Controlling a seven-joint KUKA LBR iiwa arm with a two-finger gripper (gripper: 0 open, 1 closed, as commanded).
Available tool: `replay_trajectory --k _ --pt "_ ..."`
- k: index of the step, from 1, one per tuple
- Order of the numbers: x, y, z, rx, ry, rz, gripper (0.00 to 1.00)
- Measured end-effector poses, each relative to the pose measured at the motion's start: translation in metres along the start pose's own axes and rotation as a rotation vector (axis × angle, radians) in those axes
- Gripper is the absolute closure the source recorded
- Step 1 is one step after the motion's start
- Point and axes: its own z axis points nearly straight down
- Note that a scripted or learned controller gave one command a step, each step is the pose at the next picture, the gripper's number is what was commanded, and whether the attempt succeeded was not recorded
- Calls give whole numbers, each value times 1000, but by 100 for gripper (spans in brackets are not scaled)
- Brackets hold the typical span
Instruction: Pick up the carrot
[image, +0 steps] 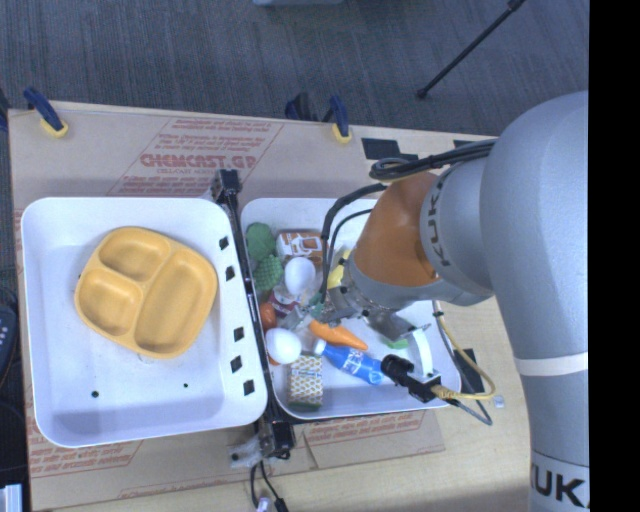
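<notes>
In the right-hand shallow white bin (300, 408), a checked block (306, 380) sits nearest the front wall, with a blue tube (356, 364) and a white egg (283, 346) just behind it. The small orange carrot (337, 335) lies flat mid-bin, touching the tube's upper edge. Directly above it hangs the two-finger gripper (335, 300) of the grey, orange-banded arm (440, 240); whether its claw is apart or together cannot be told. Left, a yellow divided plastic plate (146, 290) rests in the other bin (60, 400).
</notes>
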Motion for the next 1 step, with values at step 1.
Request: replay_trajectory --k 1 --pt "0 0 0 0 0 0 0"
